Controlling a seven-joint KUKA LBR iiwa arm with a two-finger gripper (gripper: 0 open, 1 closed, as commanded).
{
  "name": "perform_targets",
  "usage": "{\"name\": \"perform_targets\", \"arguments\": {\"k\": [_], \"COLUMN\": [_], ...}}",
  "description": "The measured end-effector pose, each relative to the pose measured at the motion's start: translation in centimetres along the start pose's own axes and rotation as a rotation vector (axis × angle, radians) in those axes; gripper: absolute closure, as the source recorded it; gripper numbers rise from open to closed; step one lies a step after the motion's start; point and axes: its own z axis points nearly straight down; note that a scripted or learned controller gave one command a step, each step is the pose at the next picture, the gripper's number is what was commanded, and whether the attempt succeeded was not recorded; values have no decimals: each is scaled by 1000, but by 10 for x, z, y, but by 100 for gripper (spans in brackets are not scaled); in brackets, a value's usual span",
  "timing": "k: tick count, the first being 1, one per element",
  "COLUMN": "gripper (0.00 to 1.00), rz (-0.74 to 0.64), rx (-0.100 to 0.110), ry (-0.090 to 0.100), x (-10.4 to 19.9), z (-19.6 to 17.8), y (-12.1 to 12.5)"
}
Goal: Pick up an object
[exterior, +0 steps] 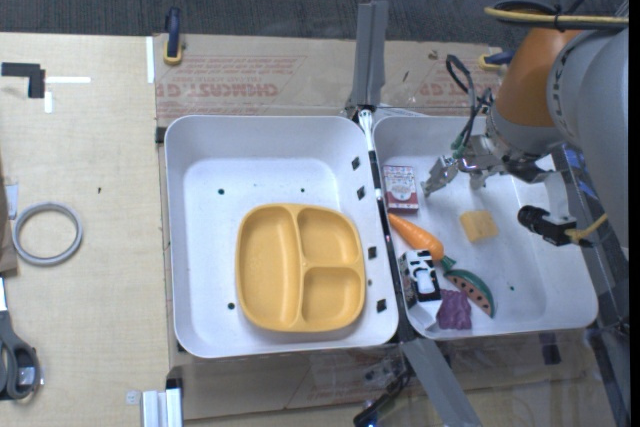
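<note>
My gripper [457, 173] hangs over the back of the right bin [545, 300], its fingers spread open with nothing between them. A red and white small box [401, 187] lies just left of it, against the bin's left wall. A pale yellow block [479, 226] sits a little in front of the gripper. An orange carrot [415, 233] lies slantwise below the box. Toward the front corner lie a black and white item [423, 277], a watermelon slice [472, 287] and a purple piece [454, 311].
The left bin [200, 165] holds a yellow divided plate [300, 267]. A grey divider post [369, 55] rises between the bins at the back. A roll of tape [44, 233] and scissors [18, 367] lie on the bench at far left.
</note>
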Motion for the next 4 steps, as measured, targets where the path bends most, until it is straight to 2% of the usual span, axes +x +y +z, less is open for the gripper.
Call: {"name": "perform_targets", "arguments": {"k": [1,2,3,4], "gripper": [0,100,0,0], "rz": [51,47,47,-190], "rx": [1,-2,-2,-1], "ry": [1,-1,-1,0], "x": [-40,-39,-39,-29], "z": [0,-11,-11,-121], "y": [-53,-51,-51,-100]}}
